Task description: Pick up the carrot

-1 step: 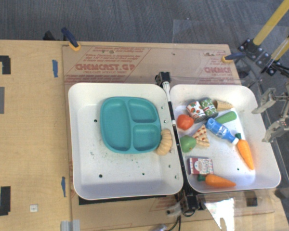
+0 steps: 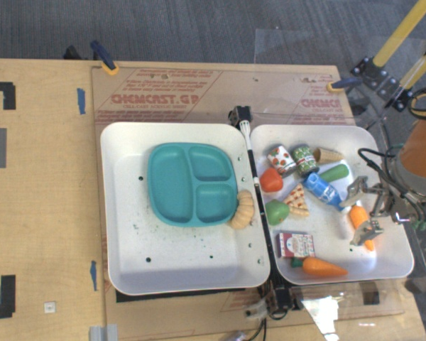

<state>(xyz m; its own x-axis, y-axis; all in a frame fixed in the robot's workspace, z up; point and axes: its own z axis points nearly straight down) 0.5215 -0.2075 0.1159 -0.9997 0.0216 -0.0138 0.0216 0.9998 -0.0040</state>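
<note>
Currently the carrot (image 2: 324, 266) lies flat near the front edge of the right bin (image 2: 401, 265), long axis running left to right, tip pointing right. The gripper (image 2: 363, 222) hangs over the bin's right side, jaws spread around a small orange piece (image 2: 358, 216). The carrot sits frontward and left of it.

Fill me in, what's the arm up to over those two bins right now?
The arm's gripper is down in the right bin, near its right side, with a small orange piece right beside it. The carrot lies by the bin's near edge, next to a small carton, apart from the gripper. The left bin holds a teal divided plate with a croissant against its edge.
</note>
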